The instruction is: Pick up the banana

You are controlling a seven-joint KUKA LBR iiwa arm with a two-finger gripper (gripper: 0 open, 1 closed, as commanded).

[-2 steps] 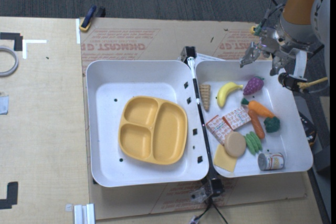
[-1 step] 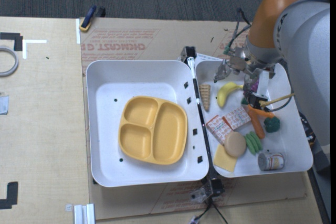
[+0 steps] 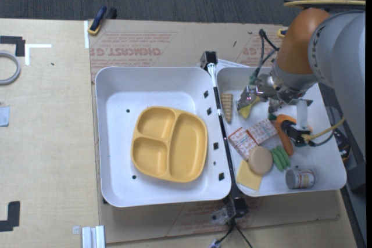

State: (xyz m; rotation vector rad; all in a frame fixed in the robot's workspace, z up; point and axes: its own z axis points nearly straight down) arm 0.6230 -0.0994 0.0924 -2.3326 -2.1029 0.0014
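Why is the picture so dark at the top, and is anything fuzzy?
In the camera view, the floor at the top is dark carpet; light falls evenly on the left bin and yellow plate, with soft shadows; small toys by the end effector look slightly blurry.

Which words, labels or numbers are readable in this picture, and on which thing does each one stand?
Red print on the cardboard sheet behind the bins: appears upside down, too blurred to read.
Red and white packets in the right bin: pattern or print too small to read.
Small can: label unreadable.
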